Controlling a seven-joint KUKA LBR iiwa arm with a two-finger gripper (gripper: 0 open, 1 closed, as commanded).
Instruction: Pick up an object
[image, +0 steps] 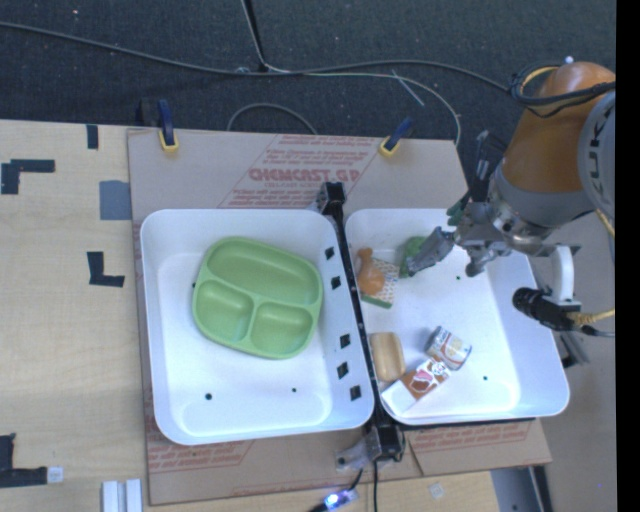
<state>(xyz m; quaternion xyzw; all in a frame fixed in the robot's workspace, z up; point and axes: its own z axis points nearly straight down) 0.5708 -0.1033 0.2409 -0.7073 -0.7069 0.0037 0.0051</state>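
Observation:
My gripper (452, 258) hangs over the back part of the right bin (500, 320), open, with nothing between its fingers. Its left finger (425, 252) reaches toward a small green object (411, 245) lying just beside it. An orange and green packet (374, 276) rests against the bin's left wall. Nearer the front lie a tan bread-like block (387, 357), a small grey and yellow item (448, 348) and a red and white packet (425, 380).
The left bin (170, 330) holds a green divided plate (258, 297). A black divider (345, 300) with clips runs between the bins. Both bins sit on a cardboard sheet (290, 170) clamped at the back. Cables cross the dark floor behind.

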